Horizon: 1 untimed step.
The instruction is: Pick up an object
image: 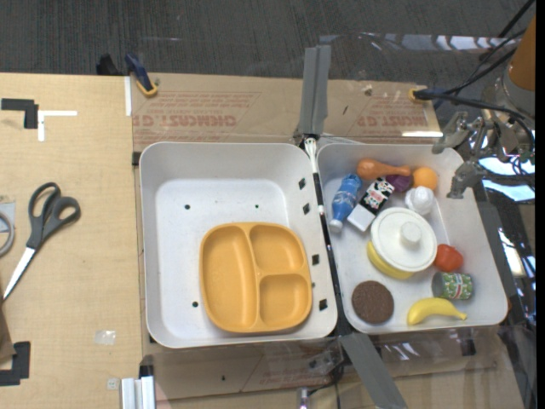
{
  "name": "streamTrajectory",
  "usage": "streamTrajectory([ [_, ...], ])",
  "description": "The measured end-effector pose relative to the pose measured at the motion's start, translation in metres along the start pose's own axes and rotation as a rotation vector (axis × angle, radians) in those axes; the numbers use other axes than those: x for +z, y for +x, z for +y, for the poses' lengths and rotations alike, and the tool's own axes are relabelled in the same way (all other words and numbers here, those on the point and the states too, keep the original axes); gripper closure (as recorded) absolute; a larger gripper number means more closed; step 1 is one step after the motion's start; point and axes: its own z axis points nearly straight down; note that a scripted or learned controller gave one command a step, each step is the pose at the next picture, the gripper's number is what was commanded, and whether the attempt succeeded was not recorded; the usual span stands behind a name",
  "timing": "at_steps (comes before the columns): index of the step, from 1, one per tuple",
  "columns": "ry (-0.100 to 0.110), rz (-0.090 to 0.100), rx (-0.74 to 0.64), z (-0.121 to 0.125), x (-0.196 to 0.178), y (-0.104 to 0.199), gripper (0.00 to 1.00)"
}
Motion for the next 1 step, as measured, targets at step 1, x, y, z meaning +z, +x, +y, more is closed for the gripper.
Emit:
streamTrajectory([
  [1,0.000,0.001,0.048,-0.0052,0.1230,0.0763,0.00],
])
